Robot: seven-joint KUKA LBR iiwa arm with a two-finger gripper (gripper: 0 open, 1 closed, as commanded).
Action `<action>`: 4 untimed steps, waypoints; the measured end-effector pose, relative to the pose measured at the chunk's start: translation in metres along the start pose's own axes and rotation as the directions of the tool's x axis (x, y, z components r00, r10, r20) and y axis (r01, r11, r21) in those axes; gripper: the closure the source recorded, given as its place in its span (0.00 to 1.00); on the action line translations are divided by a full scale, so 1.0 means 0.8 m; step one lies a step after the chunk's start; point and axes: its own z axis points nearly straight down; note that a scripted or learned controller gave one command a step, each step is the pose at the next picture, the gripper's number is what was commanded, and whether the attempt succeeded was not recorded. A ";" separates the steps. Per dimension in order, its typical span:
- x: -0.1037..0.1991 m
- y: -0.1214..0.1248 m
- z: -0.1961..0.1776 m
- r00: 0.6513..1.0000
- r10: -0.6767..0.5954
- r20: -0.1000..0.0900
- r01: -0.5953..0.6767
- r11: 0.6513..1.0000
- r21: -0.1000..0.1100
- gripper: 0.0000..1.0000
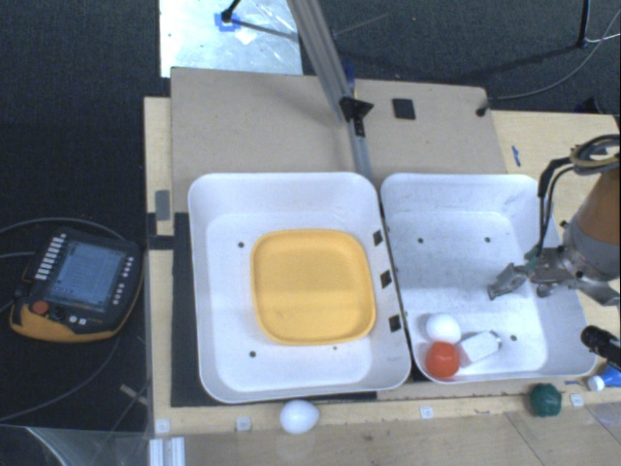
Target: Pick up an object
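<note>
Robotics lab, test bench seen from above.

Two white bins [393,260] sit on a brown board [291,115] over dark carpet [78,85]. A robot teach pendant [76,284] with screen and trailing cable lies on the floor at left. Black cables [543,61] run across the carpet at top right. A metal pole [325,47] slants over the bench. Grey arm [592,231] at the right edge.

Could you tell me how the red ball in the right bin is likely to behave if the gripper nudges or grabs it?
The red ball looks round and smooth, so it would probably roll at a nudge. It sits in the right bin's near corner against a white ball, which may limit where it rolls. Its curved surface could slip from the gripper unless grasped centrally.
</note>
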 end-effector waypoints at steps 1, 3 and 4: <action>0.000 0.002 -0.016 1.000 0.000 0.001 0.000 1.000 -0.004 1.00; 0.001 0.021 -0.132 1.000 -0.001 0.002 0.001 1.000 -0.007 1.00; 0.001 0.021 -0.158 1.000 -0.001 0.001 0.001 1.000 -0.005 1.00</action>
